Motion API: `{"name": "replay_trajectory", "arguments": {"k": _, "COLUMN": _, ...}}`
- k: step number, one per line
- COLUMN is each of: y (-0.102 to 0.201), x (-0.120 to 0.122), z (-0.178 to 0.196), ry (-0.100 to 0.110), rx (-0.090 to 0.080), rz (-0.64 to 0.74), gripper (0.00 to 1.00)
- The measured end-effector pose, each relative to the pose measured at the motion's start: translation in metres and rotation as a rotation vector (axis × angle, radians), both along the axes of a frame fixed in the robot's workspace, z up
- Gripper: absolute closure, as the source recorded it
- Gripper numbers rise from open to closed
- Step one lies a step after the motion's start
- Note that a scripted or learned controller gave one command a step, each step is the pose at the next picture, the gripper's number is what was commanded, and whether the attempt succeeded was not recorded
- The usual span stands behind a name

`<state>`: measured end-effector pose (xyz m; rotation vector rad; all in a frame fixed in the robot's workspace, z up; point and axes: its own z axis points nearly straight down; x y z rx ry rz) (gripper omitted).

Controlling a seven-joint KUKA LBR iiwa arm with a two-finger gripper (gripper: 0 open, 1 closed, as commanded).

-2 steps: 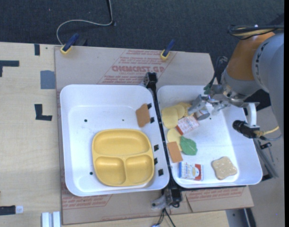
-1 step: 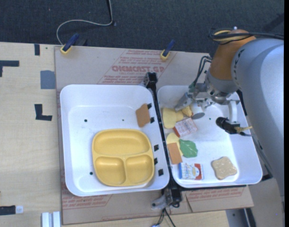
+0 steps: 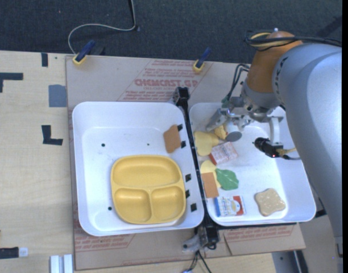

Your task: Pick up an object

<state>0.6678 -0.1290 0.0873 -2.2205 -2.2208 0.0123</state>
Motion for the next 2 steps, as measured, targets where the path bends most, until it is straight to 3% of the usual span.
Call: {"name": "replay_trajectory", "arguments": {"k": 2, "y": 0.0289, "x": 0.0006, "z": -0.0003, "ry": -0.004, "rx": 0.000, "rz": 0.000, "gripper": 0.00}}
